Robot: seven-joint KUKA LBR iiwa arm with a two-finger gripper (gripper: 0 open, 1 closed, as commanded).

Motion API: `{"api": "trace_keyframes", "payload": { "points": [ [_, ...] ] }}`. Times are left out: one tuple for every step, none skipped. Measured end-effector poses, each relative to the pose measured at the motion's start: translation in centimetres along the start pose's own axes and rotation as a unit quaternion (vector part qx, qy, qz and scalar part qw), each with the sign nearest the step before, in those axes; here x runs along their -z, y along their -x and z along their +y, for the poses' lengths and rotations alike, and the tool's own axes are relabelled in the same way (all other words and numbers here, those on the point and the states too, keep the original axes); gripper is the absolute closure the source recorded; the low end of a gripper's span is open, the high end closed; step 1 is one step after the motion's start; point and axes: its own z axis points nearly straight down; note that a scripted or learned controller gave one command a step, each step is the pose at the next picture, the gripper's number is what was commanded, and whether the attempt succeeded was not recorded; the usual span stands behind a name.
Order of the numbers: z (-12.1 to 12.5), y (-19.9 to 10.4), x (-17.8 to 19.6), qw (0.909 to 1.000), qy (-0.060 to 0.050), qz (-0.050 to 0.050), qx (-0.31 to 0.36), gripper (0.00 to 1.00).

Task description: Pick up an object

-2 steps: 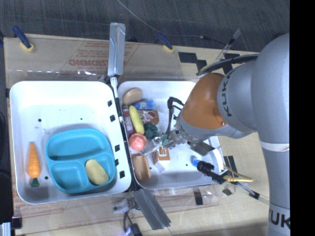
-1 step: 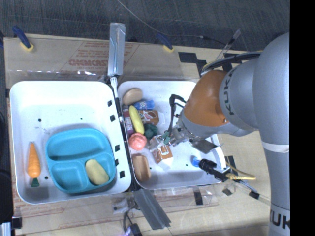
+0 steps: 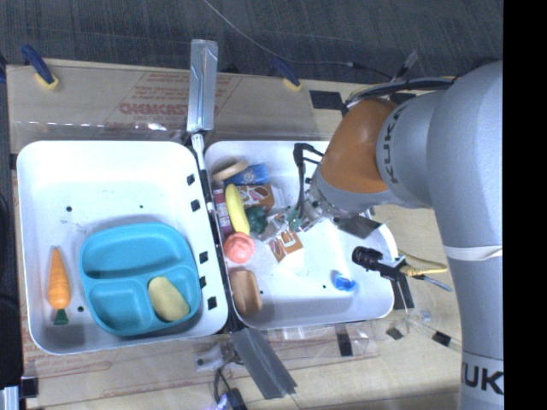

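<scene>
Claw point(image 3: 297, 219) sits low in the right bin point(image 3: 376, 310), by a small brown packet point(image 3: 286, 244). Can't tell its state; the wrist hides it. Likely targets crowd that bin's left wall: banana point(image 3: 237, 208), red ball point(image 3: 239, 248), bread roll point(image 3: 245, 290). Tight cluster, so a clean grab looks awkward. The left bin point(image 3: 51, 165) has a blue tray point(image 3: 128, 263) holding a potato point(image 3: 168, 298), with a carrot point(image 3: 57, 278) beside the tray.

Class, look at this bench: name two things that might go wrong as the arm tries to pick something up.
The gripper works beside a tight cluster: banana, pink ball and small packets. It may knock neighbours or grab nothing. The things crowd the right bin's wall, which could block the approach.
</scene>
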Motion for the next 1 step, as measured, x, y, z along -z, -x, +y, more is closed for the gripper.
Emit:
{"api": "trace_keyframes", "payload": {
  "points": [
    [5.1, -6.98, 10.2, 0.9987, 0.002, 0.0, -0.051, 1.0]
  ]
}}
